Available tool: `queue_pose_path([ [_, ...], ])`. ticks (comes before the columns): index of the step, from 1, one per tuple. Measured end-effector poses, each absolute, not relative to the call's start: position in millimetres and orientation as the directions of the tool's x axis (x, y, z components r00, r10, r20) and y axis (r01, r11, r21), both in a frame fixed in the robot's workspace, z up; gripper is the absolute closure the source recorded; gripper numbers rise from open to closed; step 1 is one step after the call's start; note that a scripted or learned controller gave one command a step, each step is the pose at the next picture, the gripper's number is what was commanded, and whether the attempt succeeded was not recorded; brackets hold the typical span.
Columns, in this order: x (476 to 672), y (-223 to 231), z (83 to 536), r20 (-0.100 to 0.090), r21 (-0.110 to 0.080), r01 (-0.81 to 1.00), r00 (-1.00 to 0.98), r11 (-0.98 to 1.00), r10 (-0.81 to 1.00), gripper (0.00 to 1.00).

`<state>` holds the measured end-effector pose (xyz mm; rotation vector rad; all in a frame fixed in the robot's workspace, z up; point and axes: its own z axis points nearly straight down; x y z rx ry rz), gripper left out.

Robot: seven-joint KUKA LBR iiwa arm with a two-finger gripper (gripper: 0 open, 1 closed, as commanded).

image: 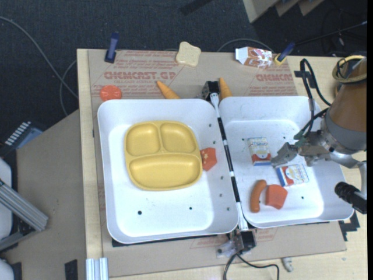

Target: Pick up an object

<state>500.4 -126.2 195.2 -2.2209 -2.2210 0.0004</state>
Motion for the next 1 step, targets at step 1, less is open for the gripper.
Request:
queue_pose_path([
  [1, 478.8, -94.5, 84.3, 0.001, -0.001, 1.0, 0.0, 0.0, 1.0, 0.0],
])
